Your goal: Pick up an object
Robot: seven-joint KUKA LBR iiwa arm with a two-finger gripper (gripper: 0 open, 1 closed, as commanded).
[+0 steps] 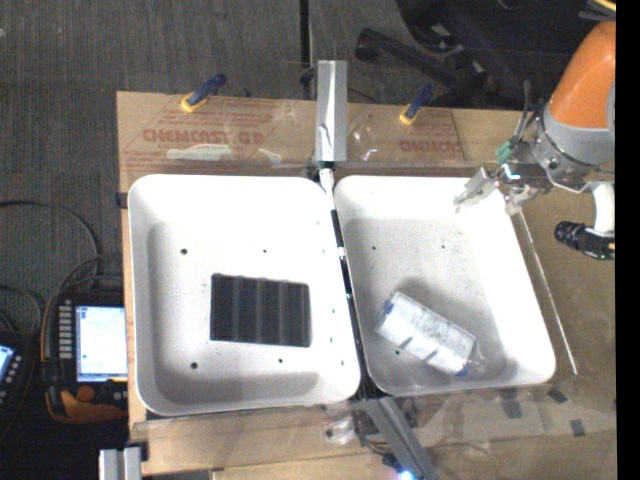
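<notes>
Dark carpet surrounds our bench; two white bins sit side by side. We see a clear plastic bottle [428,335] lying in the right bin [440,230], a black ridged block [260,310] in the left bin [175,218]. Our gripper [492,188] hangs over the right bin's far corner, fingers parted, grasping nothing.

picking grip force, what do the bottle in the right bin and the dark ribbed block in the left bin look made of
Bottle: likely thin clear plastic, glossy; the bin shows through it. Ribbed block: matte black, maybe rubber or foam; no shine, so uncertain.
</notes>
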